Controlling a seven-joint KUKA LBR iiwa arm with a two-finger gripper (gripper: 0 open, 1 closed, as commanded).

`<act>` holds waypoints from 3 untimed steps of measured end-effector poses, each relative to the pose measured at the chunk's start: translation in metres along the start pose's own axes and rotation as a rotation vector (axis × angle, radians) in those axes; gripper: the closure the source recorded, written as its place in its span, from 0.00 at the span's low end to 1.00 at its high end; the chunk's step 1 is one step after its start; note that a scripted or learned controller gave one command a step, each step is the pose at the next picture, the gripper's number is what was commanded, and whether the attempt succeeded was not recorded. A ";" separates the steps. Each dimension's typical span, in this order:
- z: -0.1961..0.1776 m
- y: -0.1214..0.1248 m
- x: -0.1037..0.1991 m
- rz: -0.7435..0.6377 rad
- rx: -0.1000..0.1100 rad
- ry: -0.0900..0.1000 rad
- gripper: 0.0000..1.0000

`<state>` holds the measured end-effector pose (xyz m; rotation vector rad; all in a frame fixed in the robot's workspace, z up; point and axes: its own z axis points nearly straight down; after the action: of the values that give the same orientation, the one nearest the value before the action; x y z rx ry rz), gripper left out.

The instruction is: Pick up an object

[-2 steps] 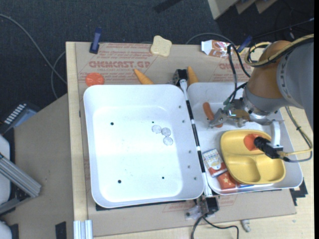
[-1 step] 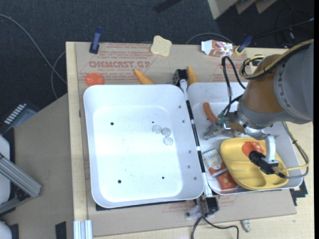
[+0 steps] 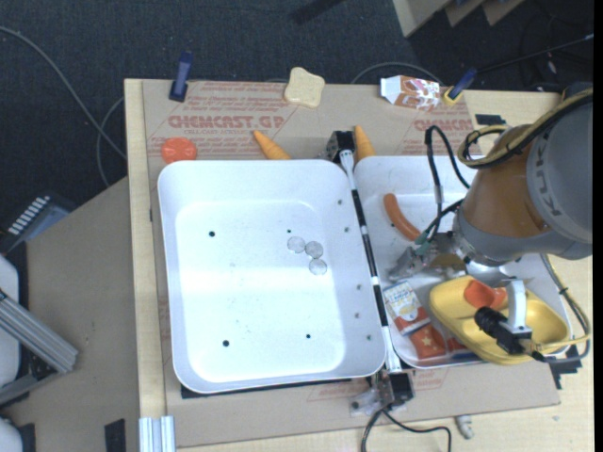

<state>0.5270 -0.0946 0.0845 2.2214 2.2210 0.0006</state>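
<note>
My gripper (image 3: 417,255) is low in the right bin (image 3: 377,172), near that bin's left wall, below the grey arm with its orange band. An orange carrot-shaped piece (image 3: 400,215) lies just above it. A small white packet (image 3: 400,299) and a red packet (image 3: 429,343) lie just below it. A yellow banana-shaped toy (image 3: 542,323) with an orange piece (image 3: 484,295) on top fills the bin's lower right. The arm hides the middle of the bin.
The left bin (image 3: 188,252) holds three small clear discs (image 3: 307,252) near its middle. On the bench behind the bins lie a bread-shaped toy (image 3: 303,87), an orange carrot (image 3: 271,146), an orange disc (image 3: 177,149), a blue clip (image 3: 181,73) and a printed wrapper (image 3: 412,90).
</note>
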 end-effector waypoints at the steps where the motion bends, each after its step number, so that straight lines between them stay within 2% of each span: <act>1: 0.000 -0.041 -0.015 0.000 -0.001 -0.001 0.00; 2: -0.001 0.023 -0.007 -0.003 -0.006 -0.001 0.00; 3: -0.001 -0.017 -0.012 -0.001 -0.003 -0.001 0.00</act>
<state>0.5104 -0.1064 0.0851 2.2184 2.2192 0.0028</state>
